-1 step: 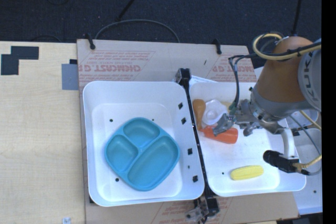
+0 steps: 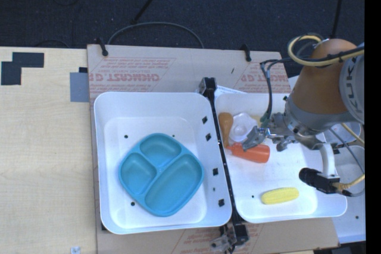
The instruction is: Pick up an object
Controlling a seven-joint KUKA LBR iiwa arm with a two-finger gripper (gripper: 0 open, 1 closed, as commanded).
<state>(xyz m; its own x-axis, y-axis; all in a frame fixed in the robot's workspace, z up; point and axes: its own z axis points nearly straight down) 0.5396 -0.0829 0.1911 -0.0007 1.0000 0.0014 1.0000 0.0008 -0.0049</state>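
Hovering low in the right bin (image 2: 286, 216), the gripper (image 2: 255, 138) sits at the upper edge of the carrot (image 2: 255, 154), and from this slant you can't tell whether metal meets it. Clenched or released? That can't be made out either; the wrist hardware crowds the view. Nothing shows as gripped.

The carrot, orange-red, lies flat on the bin floor near the left wall, its length running across the bin, thick end to the right. Just above it, a brown roll (image 2: 225, 125) lies along the divider side, and a clear piece (image 2: 243, 126) rests beside the roll, between it and the gripper. Down toward the near rim, well apart from that cluster, a yellow corn (image 2: 280, 195) lies on its side on bare white floor.

The arm (image 2: 321, 92) comes in from the right, its orange part bulking over the bin's far right corner.

Over in the left bin (image 2: 102, 146), a blue plate (image 2: 161, 174) with three compartments lies flat in the middle, turned at an angle to the walls. Both bins sit side by side, edges touching, on a cardboard sheet (image 2: 149, 71) atop the pale bench (image 2: 41, 157).
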